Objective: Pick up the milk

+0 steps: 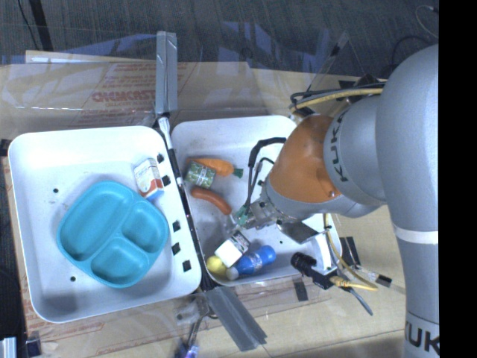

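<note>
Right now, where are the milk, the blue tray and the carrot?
milk [147, 176], camera view, on the carton's front face.
blue tray [112, 233], camera view, on its middle divider.
carrot [215, 166], camera view, on its orange body.

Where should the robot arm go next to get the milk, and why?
Probably across to the left bin. The milk leans at that bin's right wall, just above the blue tray, while the tool hangs in the right bin near the sausage and blue bottle.
</note>
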You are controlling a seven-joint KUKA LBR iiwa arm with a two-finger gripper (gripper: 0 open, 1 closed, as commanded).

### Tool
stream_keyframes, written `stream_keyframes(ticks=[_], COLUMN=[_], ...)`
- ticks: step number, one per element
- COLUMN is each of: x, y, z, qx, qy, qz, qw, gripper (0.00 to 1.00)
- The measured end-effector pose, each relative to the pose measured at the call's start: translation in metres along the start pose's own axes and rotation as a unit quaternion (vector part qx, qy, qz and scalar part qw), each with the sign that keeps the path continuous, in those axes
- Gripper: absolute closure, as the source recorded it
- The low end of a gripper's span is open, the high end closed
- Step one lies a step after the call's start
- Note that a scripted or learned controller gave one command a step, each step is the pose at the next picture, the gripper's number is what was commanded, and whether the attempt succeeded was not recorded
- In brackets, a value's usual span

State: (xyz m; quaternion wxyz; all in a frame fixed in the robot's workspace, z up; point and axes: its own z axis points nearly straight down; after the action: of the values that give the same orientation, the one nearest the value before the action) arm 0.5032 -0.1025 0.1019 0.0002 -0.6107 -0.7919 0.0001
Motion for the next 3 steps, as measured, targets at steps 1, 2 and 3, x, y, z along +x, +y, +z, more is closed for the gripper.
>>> stream_keyframes(ticks=[1,2,3], x=[0.000,0.011,0.011], y=[0.000,-0.020,-0.019], z=[0.000,0.007,-0.003], qx=[0.000,-0.007,-0.006], qy=[0.000,-0.003,-0.003], qz=[0.000,0.002,0.000], qw=[1.0000,1.0000,1.0000], gripper=[0.00,0.00,1.00])
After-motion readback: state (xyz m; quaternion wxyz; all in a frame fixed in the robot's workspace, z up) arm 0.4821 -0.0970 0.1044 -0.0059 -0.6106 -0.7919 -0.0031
